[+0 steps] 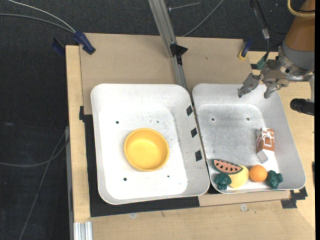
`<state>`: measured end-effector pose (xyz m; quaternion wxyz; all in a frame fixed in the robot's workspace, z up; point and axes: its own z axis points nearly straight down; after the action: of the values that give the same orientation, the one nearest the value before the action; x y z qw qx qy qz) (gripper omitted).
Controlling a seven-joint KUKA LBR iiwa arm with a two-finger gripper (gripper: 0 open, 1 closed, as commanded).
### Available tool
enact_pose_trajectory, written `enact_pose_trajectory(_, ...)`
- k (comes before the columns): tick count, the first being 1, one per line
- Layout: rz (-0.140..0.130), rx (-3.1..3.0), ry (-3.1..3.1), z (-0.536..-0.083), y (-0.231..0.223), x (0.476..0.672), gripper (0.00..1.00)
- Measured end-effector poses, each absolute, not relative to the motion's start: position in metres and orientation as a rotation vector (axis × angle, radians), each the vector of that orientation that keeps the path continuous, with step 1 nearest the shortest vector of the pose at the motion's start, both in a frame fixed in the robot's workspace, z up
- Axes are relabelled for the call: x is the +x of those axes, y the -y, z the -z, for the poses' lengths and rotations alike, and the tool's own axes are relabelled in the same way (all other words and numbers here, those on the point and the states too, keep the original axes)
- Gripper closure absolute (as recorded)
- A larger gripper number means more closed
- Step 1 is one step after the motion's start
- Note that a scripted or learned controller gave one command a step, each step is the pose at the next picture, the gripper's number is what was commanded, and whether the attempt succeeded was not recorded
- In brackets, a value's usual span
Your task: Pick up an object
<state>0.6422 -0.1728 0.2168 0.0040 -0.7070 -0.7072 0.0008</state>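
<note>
My gripper [258, 90] hangs over the far rim of the right bin [227, 121], its two fingers spread apart with nothing between them. Along that bin's near edge lie a watermelon slice [228, 166], a yellow fruit [240, 177], a green broccoli piece [222, 181], an orange [258, 174] and a second green piece [274, 179]. A small brown and white carton [265, 140] lies by the right wall. All of these sit well below the gripper in the view.
The left bin [107, 114] holds a yellow bowl [146, 149]. A slanted metal pole [164, 24] runs down to the gap between the bins. Blue clamps [84, 43] grip the bench's far edge.
</note>
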Motion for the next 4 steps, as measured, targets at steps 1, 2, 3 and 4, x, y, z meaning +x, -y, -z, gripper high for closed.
enact_pose_trajectory(1,-0.011,-2.213,2.21,-0.167,0.18,0.646,0.0)
enact_pose_trajectory(2,-0.011,-2.208,2.214,-0.116,0.173,0.653,0.0)
enact_pose_trajectory(3,-0.009,-2.21,2.214,-0.095,0.172,0.652,0.0)
enact_pose_trajectory(4,-0.004,-2.212,2.219,-0.11,0.172,0.654,1.0)
